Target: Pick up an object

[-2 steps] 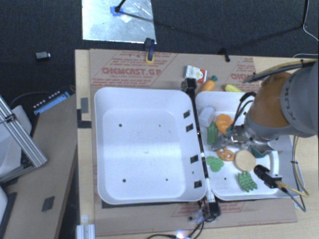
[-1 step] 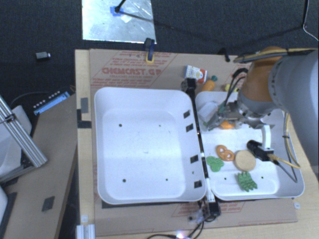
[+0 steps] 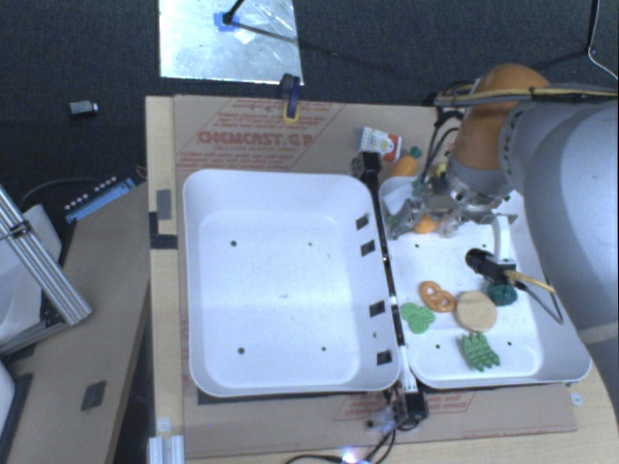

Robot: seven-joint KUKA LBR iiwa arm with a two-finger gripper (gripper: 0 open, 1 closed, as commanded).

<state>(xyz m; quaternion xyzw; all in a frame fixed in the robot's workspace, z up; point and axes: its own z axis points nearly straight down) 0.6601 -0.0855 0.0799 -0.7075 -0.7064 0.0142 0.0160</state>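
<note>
Left bin (image 3: 280, 288): plain white, a few small dark dots on its floor. Right bin (image 3: 542, 356): same white. Row of black clips (image 3: 372, 249) on the seam between them.

In the right bin: orange pretzel-shaped piece (image 3: 436, 297); pale tan disc (image 3: 476, 310); two green leafy pieces (image 3: 418, 318) (image 3: 480, 352); dark teal lump (image 3: 504, 294); orange object (image 3: 423, 224) by the arm's wrist.

Arm (image 3: 561, 172): grey, with orange band (image 3: 488, 124).

Board (image 3: 251, 129) under the bins: tan, red lettering. Yellow-and-blue clamp (image 3: 289, 100) at its top edge. Floor (image 3: 77, 27): dark carpet; silvery sheet (image 3: 227, 25) with blue tape.
</note>
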